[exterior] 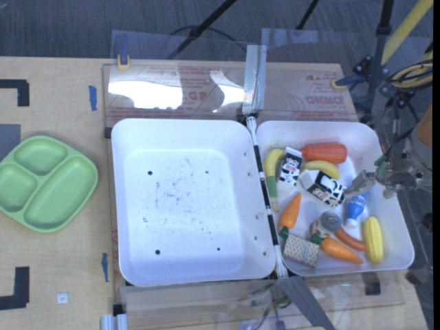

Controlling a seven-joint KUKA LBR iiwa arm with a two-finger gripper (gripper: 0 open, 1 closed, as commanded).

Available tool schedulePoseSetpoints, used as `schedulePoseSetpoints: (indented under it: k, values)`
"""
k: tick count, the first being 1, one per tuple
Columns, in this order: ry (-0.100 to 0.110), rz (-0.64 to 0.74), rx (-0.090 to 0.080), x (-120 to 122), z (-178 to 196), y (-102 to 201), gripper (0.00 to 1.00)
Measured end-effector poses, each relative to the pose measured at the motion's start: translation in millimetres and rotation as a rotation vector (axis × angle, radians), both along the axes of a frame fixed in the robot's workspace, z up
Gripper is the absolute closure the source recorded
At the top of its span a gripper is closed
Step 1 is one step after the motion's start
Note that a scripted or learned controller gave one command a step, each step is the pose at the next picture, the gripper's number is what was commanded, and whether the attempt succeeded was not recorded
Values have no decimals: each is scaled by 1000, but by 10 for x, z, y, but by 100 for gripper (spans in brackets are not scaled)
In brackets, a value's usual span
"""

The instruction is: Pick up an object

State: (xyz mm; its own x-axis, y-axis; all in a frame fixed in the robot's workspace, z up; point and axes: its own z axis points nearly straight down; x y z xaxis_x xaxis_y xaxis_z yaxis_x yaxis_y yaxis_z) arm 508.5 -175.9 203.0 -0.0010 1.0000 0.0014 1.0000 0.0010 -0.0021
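The gripper is hanging over the right bin, near the blue bottle (toys are lying around); whether the jaws are spread, I cannot tell.

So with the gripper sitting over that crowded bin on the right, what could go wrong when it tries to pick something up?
1. The toys in the right bin lie packed together; closing on the blue-capped bottle could also catch or shove the cow-print carton beside it.
2. The gripper hangs near the bin's right wall, so a descent there might clip the rim.
3. The corn cob and carrot are rounded and may slip from a two-finger pinch.
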Motion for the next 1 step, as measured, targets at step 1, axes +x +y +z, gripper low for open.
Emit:
schedulePoseSetpoints:
  k: [1]
  values:
    - [-5, 79, -3, 701, -364, -108, 0]
